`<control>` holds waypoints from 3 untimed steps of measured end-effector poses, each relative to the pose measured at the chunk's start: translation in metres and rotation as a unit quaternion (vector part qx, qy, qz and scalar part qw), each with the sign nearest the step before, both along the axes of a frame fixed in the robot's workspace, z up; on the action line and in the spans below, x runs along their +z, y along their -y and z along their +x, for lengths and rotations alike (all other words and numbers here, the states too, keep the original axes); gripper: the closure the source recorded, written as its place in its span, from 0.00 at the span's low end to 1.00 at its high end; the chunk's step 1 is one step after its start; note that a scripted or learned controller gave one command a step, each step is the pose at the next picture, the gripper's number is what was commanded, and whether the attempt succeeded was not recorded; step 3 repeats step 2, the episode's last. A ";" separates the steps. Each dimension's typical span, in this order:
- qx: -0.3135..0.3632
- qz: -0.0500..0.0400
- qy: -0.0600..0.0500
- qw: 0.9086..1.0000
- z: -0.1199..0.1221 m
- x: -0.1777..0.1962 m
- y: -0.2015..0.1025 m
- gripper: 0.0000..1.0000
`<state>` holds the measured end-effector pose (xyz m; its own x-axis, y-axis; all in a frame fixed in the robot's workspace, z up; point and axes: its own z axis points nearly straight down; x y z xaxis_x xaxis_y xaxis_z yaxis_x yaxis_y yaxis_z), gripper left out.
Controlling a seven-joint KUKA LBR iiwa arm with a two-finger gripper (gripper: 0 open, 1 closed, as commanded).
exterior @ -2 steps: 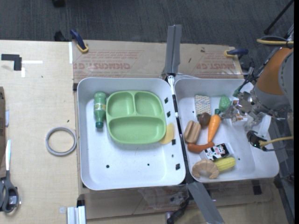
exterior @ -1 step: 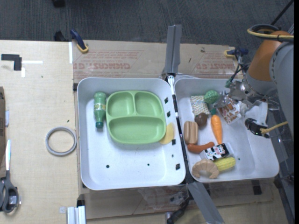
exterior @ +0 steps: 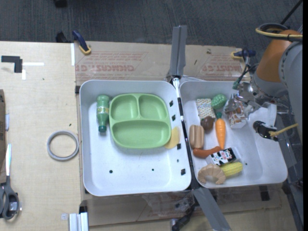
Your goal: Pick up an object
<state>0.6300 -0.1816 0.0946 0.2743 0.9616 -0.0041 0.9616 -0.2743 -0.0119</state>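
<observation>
One hand [exterior: 239,110], finger state not discernible, low over right bin [exterior: 269,170], upper part. Carrot [exterior: 220,132] just beside it, to its left; hot dog [exterior: 196,135], corn [exterior: 232,169] farther. Left bin [exterior: 130,177]: green tray [exterior: 140,121], bottle [exterior: 102,112].

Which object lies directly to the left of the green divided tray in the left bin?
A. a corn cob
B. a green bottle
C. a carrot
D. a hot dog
B: the green bottle lies along the left edge of the green divided tray in the left bin, while the carrot, corn cob and hot dog are all in the right bin.
</observation>
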 end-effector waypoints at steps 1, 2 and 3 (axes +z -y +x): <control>0.023 0.006 -0.018 1.000 0.019 -0.006 0.008 1.00; 0.031 0.000 0.005 1.000 0.029 0.094 -0.020 1.00; 0.031 0.000 0.005 1.000 0.029 0.094 -0.020 1.00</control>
